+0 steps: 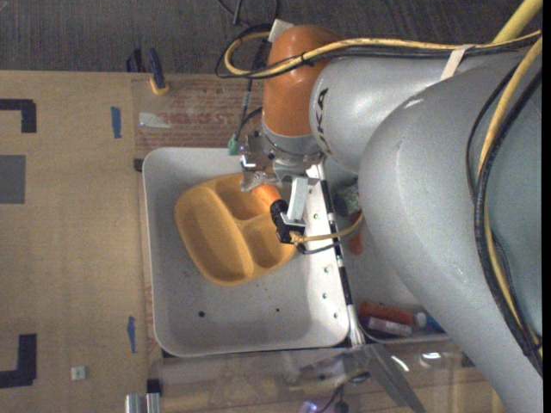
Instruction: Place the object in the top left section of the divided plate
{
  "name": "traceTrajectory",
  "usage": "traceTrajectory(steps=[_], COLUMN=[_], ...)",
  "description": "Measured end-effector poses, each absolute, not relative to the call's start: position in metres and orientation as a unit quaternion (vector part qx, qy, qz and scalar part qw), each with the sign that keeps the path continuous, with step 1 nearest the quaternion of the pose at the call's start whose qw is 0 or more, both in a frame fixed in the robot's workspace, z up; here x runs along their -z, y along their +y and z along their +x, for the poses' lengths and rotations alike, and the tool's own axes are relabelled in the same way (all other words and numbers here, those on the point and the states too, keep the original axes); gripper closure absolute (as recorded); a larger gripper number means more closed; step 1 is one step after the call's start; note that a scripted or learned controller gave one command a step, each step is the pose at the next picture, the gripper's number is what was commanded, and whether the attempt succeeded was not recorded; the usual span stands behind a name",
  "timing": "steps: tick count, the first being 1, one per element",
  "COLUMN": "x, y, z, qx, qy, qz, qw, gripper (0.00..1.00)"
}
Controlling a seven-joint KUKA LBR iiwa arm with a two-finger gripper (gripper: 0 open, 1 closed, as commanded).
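While the grey arm reaches in from the right, its gripper [269, 188] hangs low over the yellow divided plate [225, 235], which lies in the left-hand white bin [250, 325] toward that bin's upper right corner. A small orange object [261, 199] shows just beneath the wrist, at the plate's upper right edge and apparently inside one of the two smaller sections there. Whether the gripper has hold of it or has let it go cannot be told, since the wrist and a black fitting cover the working end from above.

Judging by how things lie, the carrying part of the job looks close to finished: the object is at the plate and not elsewhere in the bin. What remains is to confirm that it sits in the top left section, release it if it is not yet released, and lift the arm clear. The plate's large section, toward the bin's left wall, holds nothing that can be made out. Red and dark items [392, 319] lie in the neighbouring bin, near its lower edge, well apart from the plate.
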State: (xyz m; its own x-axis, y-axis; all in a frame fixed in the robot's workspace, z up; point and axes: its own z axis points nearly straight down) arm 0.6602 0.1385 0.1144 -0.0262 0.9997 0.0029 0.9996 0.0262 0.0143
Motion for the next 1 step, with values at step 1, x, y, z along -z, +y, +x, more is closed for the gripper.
traceTrajectory(steps=[1], x=[-0.1071], y=[0.1375], z=[0.6565], qx=[-0.0004], qy=[0.716], qz=[0.698], qw=[0.0], gripper=[0.0])
